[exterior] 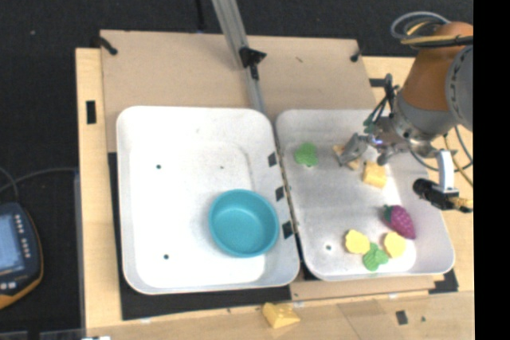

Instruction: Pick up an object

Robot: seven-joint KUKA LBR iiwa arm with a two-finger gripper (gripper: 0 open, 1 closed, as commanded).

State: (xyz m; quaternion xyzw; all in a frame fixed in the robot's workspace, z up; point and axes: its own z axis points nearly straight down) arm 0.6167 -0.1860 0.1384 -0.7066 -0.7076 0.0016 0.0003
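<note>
1. A bench [92,171] is seen from above, bearing two shallow white bins side by side — the left bin [183,139] and the right bin [319,135], their inner walls touching.
2. The grey arm [434,91], with its orange band, is reached in from the right and hangs over the far right part of the right bin.
3. A teal bowl [243,223] is set in the left bin, near its front right corner, well apart from the arm.
4. The claw [360,149] is pointed down and to the left; whether it is spread or pressed together cannot be told, since its tips are blurred into the bin floor, and nothing is clearly seen held in it.
5. The nearest thing to be picked is judged to be the yellow block [374,176]: it lies just beside the claw, toward the front of the bin and slightly to the right. Its long axis cannot be told.
6. A green piece [306,155] lies to the left of the claw, near the inner wall — the next nearest choice.
7. A purple grape-like toy [401,221] lies further to the front right, with a yellow piece [357,241], a second yellow piece [395,244] and a small green piece [374,258] clustered near the front wall.
8. Nothing is seen standing between the claw and the yellow block; a short shift and a descent are judged to be needed.
</note>
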